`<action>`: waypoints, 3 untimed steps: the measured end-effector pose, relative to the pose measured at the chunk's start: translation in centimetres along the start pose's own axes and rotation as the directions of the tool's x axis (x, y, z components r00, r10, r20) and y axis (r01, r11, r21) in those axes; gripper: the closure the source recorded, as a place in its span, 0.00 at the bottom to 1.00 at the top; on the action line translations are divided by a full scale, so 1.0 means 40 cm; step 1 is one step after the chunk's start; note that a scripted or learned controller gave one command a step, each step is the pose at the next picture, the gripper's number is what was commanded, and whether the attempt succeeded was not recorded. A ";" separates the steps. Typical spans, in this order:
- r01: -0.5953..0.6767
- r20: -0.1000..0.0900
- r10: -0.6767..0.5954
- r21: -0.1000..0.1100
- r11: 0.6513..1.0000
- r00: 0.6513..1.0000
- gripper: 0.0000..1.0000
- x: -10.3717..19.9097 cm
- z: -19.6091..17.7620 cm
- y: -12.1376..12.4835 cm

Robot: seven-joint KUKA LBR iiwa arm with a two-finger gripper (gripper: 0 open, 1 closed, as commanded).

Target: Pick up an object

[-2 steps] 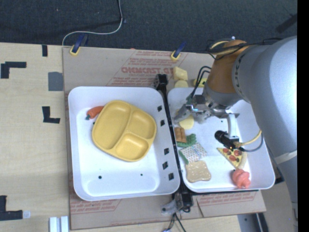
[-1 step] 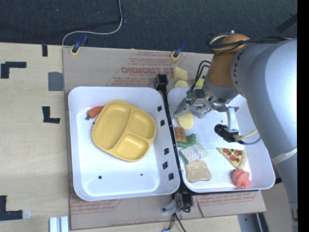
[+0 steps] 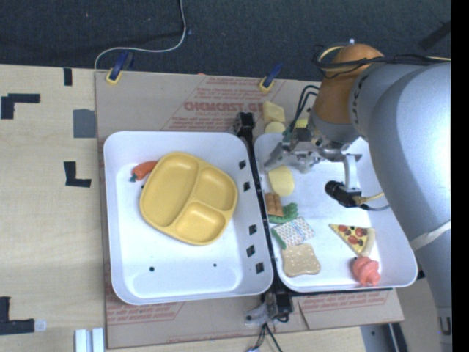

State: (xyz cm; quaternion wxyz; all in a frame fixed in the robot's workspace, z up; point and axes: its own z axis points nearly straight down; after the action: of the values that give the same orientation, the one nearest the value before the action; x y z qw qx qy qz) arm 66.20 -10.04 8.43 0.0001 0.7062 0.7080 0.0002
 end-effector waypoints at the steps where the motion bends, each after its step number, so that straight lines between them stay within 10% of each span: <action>1: -0.002 0.002 0.002 0.001 1.000 1.000 0.00 0.001 -0.001 -0.032; 2: 0.001 0.003 -0.001 0.007 1.000 1.000 0.00 0.012 0.000 0.014; 3: -0.002 0.001 0.002 0.001 1.000 1.000 0.00 0.003 -0.002 -0.084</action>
State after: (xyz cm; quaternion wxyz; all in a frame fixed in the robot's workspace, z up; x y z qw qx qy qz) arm 62.84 -9.93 8.51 0.0001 0.7069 0.7073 -0.0008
